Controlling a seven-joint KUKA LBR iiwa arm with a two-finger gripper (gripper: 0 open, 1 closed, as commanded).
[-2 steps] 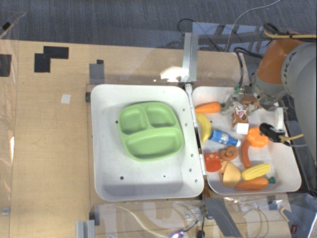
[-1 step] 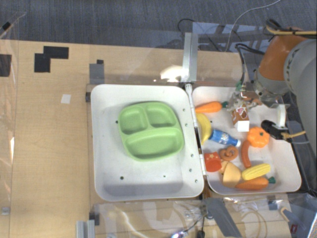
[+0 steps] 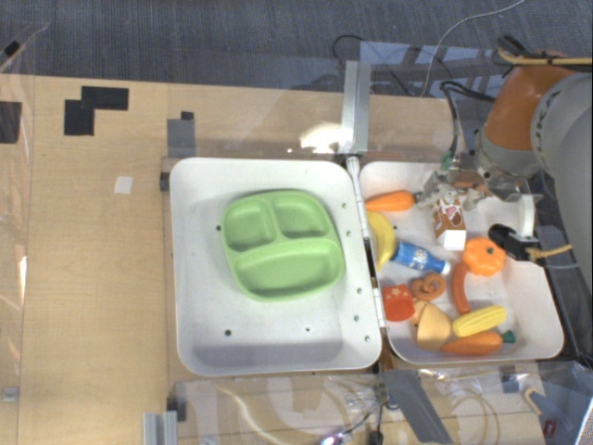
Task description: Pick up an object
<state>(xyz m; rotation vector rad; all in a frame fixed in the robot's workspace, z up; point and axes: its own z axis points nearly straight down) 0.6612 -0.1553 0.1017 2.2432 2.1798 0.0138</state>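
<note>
Gripper (image 3: 451,185) over right bin (image 3: 547,336) far side, fingers closed on the brown-and-white carton (image 3: 449,219), which hangs just below them. Orange carrot (image 3: 390,201) off to their left. Left bin (image 3: 195,341) holds green divided plate (image 3: 281,243).

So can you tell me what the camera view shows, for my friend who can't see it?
A grey and orange robot arm reaches from the right over the right bin, its hand just above a small brown carton among toy foods like a carrot and corn. The left bin holds a green divided plate.
</note>
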